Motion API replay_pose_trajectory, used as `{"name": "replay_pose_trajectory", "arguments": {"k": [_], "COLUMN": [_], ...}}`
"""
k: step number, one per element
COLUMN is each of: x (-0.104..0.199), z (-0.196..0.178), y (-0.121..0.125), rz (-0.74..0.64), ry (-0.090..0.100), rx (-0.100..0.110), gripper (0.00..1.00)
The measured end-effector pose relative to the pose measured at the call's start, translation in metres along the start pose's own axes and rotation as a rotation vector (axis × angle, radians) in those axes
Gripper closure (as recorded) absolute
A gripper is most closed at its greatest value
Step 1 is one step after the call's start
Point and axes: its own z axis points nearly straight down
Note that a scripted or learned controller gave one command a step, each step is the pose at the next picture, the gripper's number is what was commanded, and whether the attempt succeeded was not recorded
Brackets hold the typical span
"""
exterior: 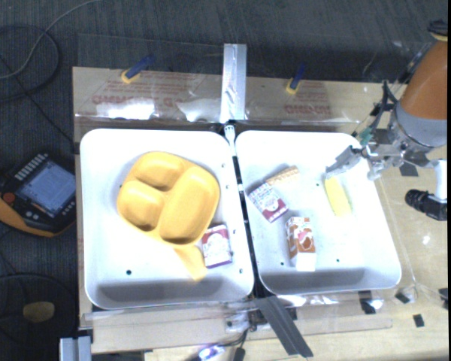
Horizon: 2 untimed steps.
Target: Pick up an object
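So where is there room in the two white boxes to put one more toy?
Left bin: a bare strip along the front edge, left of the small carton, below the big yellow toy, which fills the middle. Right bin: bare floor at the back near the divider, and the front right corner past the yellow block. Its middle is crowded with cartons.

Two white bins (98, 277) sit on a tan counter (406, 224). A yellow plush (169, 198) fills the left one, beside a pink-and-white carton (216, 247). Right bin — a pale yellow bar (337, 195), red-and-white cartons (301, 242). The arm (425, 89) is orange over grey.
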Motion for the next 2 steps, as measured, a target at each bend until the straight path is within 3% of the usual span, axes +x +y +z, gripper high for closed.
{"name": "replay_pose_trajectory", "arguments": {"k": [1,2], "x": [-0.0164,-0.0170], "z": [0.1132,0.1076], "y": [0.0118,0.0106], "rz": [-0.064,-0.065], "ry": [0.005,0.004], "rx": [-0.006,-0.001], "gripper": [0.00,1.00]}}
